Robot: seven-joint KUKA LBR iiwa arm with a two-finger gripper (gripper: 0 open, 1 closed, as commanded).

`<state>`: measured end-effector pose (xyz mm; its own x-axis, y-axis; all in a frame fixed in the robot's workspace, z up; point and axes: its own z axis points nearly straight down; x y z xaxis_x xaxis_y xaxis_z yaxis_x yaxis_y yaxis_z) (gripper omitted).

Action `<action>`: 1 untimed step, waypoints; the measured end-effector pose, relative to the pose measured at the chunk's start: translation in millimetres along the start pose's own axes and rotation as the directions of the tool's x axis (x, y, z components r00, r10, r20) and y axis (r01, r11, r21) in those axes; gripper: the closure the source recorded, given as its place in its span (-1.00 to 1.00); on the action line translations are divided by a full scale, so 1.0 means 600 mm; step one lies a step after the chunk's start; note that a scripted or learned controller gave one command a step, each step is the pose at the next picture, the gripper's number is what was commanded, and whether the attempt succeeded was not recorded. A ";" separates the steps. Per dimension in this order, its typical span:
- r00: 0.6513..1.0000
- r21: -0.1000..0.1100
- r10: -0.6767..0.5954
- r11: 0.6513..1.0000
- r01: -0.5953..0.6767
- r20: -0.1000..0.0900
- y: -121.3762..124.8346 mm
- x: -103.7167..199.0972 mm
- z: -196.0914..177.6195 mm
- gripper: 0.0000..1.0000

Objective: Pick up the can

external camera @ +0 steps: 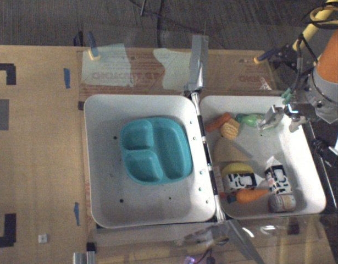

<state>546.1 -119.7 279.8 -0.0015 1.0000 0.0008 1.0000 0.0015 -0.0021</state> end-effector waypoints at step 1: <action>0.999 -0.004 0.033 0.999 -0.033 0.001 -0.095 0.014 0.252 -1.00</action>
<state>488.8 -111.4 128.9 0.0315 0.9995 0.0002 0.9995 -0.0315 0.0017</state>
